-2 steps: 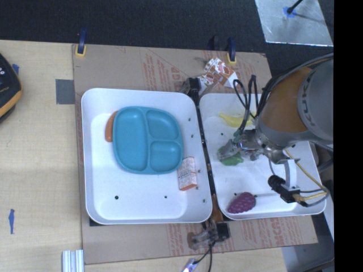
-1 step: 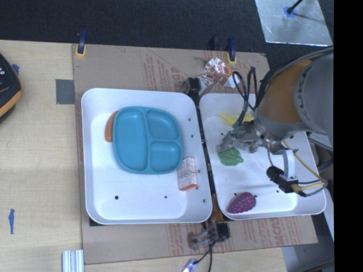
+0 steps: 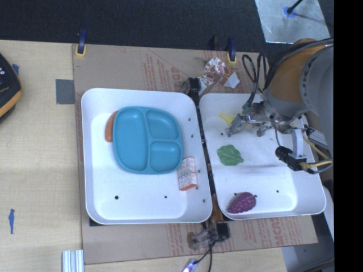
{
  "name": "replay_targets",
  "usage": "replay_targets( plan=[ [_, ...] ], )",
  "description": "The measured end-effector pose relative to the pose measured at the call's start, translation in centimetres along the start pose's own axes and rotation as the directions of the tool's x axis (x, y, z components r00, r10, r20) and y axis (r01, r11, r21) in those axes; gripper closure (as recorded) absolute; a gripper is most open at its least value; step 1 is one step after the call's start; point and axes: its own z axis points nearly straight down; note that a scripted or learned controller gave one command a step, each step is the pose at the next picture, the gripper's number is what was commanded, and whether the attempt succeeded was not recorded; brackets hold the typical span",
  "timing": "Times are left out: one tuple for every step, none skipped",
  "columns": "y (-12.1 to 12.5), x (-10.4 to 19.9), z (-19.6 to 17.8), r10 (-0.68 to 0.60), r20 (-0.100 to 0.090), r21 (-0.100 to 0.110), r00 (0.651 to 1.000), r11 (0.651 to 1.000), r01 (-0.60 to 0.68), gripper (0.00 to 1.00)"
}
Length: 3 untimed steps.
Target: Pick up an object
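The big blue plate (image 3: pixel 148 140) sits in the left bin (image 3: pixel 96 197). In the right bin (image 3: pixel 309 200), the gripper (image 3: pixel 239 124) hangs over the far end, beside a small yellow piece (image 3: pixel 226 118). The green leaf (image 3: pixel 229 154) lies just below it, toward the front, lying flat and long from side to side. Purple grapes (image 3: pixel 243 202) sit nearer the front.

Divided plate (image 3: pixel 148 139) and carton (image 3: pixel 188 173) in left bin (image 3: pixel 96 208); leaf (image 3: pixel 229 154) and grapes (image 3: pixel 243 202) in right bin (image 3: pixel 309 200)
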Motion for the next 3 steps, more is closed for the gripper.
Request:
replay_targets(
  plan=[
    [-6.6, 1.8, -1.0, 0.0, 0.001, 0.002, 1.0, 1.0, 0.0, 0.0],
    [-7.1, 3.6, 0.1, -0.002, 0.001, 0.003, 1.0, 1.0, 0.002, 0.0],
    [-7.1, 3.5, -0.9, -0.004, 0.001, 0.005, 1.0, 1.0, 0.004, 1.0]
  ],
)
